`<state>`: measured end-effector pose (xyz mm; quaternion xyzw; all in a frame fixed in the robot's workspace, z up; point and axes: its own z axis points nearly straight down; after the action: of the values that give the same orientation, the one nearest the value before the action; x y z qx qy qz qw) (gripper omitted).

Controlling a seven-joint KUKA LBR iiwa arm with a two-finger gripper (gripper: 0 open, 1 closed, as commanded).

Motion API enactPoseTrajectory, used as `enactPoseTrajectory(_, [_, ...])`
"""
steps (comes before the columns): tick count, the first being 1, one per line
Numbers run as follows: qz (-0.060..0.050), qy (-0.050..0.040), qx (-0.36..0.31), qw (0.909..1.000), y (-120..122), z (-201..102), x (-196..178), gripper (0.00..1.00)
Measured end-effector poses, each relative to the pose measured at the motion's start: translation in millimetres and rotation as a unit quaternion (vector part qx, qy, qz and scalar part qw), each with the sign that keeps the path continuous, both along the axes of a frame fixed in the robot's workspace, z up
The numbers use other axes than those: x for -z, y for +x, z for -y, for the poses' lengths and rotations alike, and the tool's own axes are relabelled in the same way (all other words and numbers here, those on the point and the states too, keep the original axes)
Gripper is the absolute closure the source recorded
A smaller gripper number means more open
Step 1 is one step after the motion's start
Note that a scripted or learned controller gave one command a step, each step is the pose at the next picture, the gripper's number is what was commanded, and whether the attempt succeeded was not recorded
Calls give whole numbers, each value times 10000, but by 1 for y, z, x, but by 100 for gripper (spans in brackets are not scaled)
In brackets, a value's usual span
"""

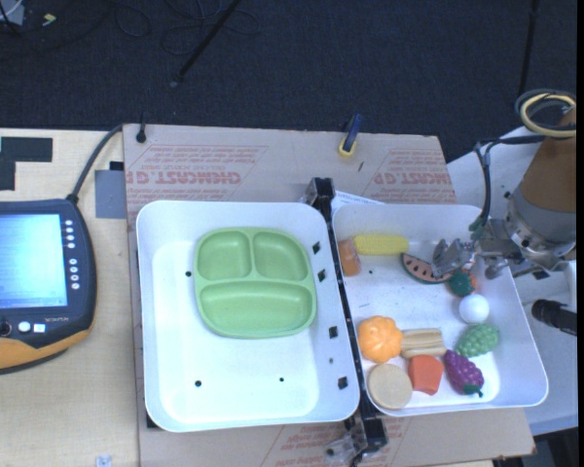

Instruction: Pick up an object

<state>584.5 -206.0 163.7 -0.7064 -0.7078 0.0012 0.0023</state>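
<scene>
The right bin point(526, 358) holds several toy foods. A yellow corn cob point(382, 245) and a small orange cylinder point(348, 257) lie at its far left. A watermelon slice point(421, 268) lies mid-bin, with a dark green ball point(459, 283) and a white ball point(474, 308) to its right. Nearer the front are an orange point(380, 338), a bread stick point(422, 340), green grapes point(479, 339), purple grapes point(464, 371), a red piece point(425, 374) and a beige disc point(389, 385). My gripper point(454, 255) hangs low over the bin's far right, just right of the watermelon slice and above the green ball.
The left bin point(175, 377) carries a green divided plate point(255, 282). A teach pendant point(29, 280) lies on the bench at the far left. A blue and yellow clamp point(349, 136) sits at the back edge of the cardboard. The arm point(550, 178) stands over the right bin's right rim.
</scene>
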Motion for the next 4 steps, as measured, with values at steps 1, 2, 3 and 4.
enactPoseTrajectory(1, [5,0,0,10000,-8,2,57,0])
enactPoseTrajectory(2, [6,-1,0,10000,-8,-1,76,0])
enactPoseTrajectory(3, [-1,4,8,10000,-8,0,66,100])
enactPoseTrajectory(4, [30,-8,9,10000,0,-2,19,100])
